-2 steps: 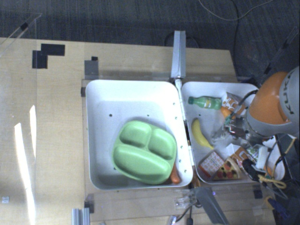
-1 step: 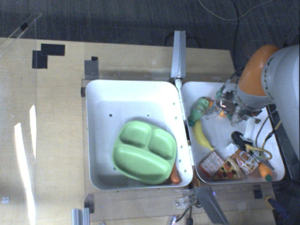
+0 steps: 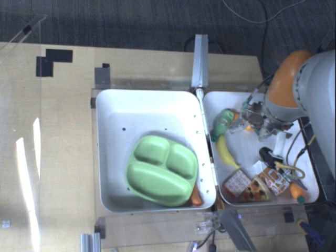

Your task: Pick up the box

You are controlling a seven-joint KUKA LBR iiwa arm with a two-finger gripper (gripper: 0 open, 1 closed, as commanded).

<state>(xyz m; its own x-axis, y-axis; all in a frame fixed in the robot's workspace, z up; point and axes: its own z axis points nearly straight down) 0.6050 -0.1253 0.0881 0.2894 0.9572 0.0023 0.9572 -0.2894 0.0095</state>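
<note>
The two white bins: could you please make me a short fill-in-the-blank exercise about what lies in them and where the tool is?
1. The green divided tray lies in the ____ bin.
2. The yellow banana lies in the ____ bin.
3. The tool is above the ____ bin, near the green bottle.
4. The box sits at the near edge of the right bin, below the ____.

Missing words: left; right; right; banana

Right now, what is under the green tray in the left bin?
An orange object pokes out from under the green tray at its lower right edge, by the left bin wall. Its hidden part, and anything else beneath the tray, is covered.
</note>
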